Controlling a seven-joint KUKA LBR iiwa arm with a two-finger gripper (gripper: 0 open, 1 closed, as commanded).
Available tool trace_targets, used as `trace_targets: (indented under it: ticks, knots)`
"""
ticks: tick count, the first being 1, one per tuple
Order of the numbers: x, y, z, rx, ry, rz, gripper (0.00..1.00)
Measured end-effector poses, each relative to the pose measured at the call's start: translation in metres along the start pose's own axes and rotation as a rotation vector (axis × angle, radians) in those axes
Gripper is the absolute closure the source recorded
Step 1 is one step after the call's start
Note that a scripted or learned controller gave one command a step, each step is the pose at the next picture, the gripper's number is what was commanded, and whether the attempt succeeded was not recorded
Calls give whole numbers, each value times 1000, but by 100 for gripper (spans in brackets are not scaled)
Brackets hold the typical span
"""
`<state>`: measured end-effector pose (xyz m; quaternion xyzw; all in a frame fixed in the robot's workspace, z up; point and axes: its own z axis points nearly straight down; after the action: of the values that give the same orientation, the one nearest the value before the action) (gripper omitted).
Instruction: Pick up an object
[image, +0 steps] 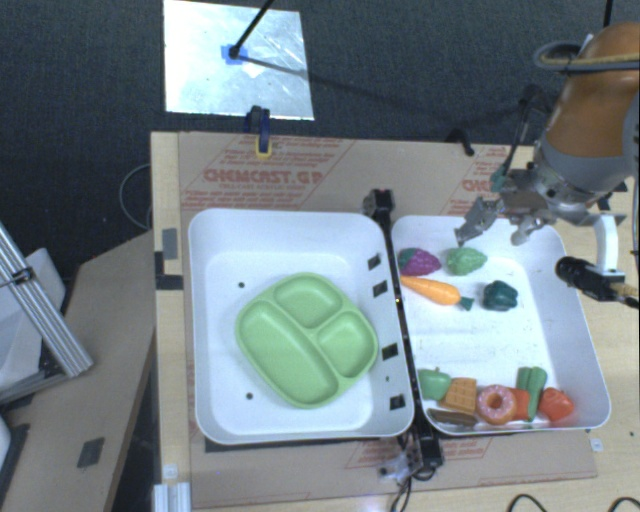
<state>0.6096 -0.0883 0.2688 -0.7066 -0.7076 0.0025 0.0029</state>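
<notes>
Camera view looks down on two white bins side by side. Nearest the viewer, along the front wall of the right bin (590, 390), lies a row of toy food: a green apple-like piece (434, 382), a waffle-coloured piece (461, 394), a pink doughnut (496, 403), a green pepper-like piece (531, 381) and an orange-red piece (556, 404), all touching or nearly so. The left bin (215, 330) holds a pale green divided plate (305, 338), lying flat.

Farther back in the right bin sit a carrot (430, 290), a dark green piece (499, 294), a purple piece (420, 262) and a light green leafy piece (466, 261) (these four are loosely grouped, the purple one touching the carrot's end).

At the far edge the gripper (494, 229) hangs above the back of the right bin, its two fingers spread apart with nothing between them. The near fingertip (467, 233) sits just above and behind the light green leafy piece, which seems the likeliest target.

By my reading the task is barely begun: no object is grasped or lifted, and every toy rests on the bin floor. What is left is the descent, closing on a piece and raising it clear.
</notes>
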Motion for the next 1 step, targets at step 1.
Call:
trace_targets:
  ticks: [1]
  knots:
    - [0,2,-5,-9,-1,-1,0]
